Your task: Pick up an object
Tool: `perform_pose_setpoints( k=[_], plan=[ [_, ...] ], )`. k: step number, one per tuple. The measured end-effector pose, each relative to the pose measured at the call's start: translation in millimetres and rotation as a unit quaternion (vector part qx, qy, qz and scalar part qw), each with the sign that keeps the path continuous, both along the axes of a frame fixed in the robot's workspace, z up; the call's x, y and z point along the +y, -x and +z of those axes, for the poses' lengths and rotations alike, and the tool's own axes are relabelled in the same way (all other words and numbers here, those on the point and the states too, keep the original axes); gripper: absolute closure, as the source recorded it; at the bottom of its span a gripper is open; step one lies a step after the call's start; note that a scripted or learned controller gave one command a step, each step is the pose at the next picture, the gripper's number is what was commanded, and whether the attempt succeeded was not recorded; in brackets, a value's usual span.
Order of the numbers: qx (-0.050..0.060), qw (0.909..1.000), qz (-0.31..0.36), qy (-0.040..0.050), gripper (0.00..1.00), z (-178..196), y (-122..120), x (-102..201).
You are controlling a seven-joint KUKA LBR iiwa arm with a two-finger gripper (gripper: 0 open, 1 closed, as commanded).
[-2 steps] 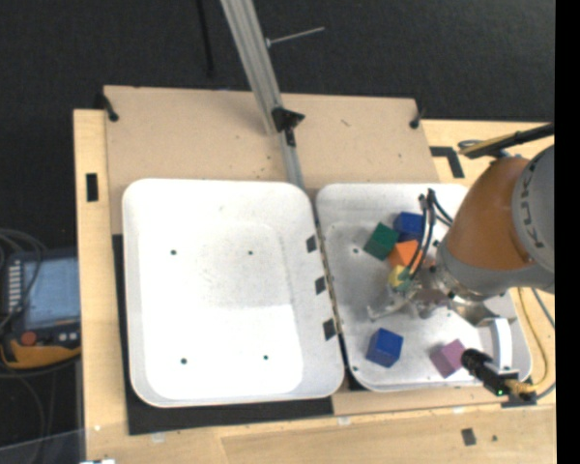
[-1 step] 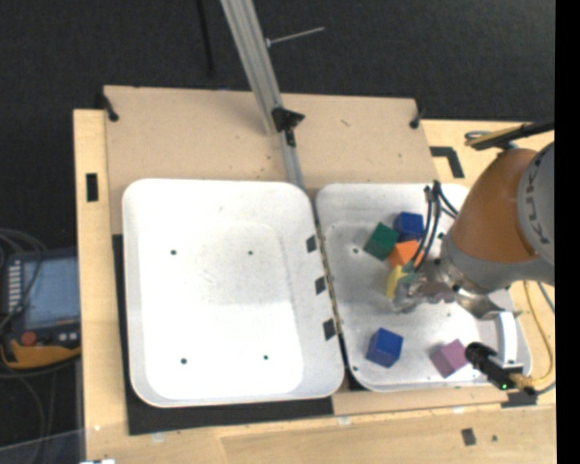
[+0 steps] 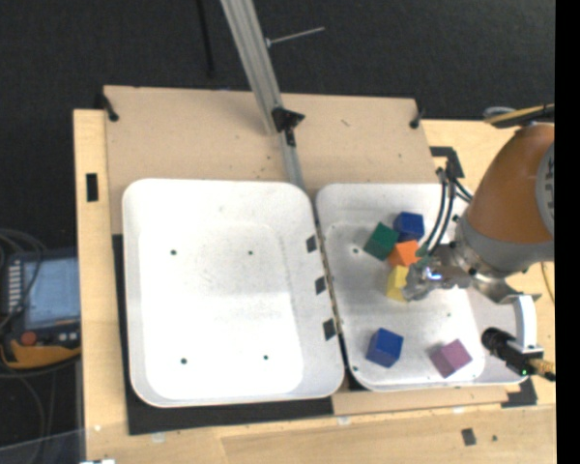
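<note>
Your hand point(image 3: 423, 280) sits low in the right shallow white bin point(image 3: 353, 206), touching the small yellow cube point(image 3: 397, 281) (you cannot tell its grip), beside the orange cube point(image 3: 405, 253), green cube point(image 3: 380, 241) and blue cube point(image 3: 410, 225).

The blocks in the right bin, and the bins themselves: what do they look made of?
The blue block and purple block look solid and matte, foam or painted wood; flat colour, no shine. The right bin and left bin look like thin moulded white plastic: rounded corners, soft sheen.

1 camera overhead, slanted, both bins point(image 3: 222, 196)
</note>
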State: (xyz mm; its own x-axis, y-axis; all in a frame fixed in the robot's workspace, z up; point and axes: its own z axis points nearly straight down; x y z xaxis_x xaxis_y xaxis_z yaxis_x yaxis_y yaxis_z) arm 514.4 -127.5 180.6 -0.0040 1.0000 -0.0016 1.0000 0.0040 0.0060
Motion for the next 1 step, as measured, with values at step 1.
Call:
perform_pose_setpoints(
  k=[1],
  plan=[
    [-0.001, 1.0, 0.0, 0.0002, 1.0, 53.7, -2.2, -1.3]
  ],
)
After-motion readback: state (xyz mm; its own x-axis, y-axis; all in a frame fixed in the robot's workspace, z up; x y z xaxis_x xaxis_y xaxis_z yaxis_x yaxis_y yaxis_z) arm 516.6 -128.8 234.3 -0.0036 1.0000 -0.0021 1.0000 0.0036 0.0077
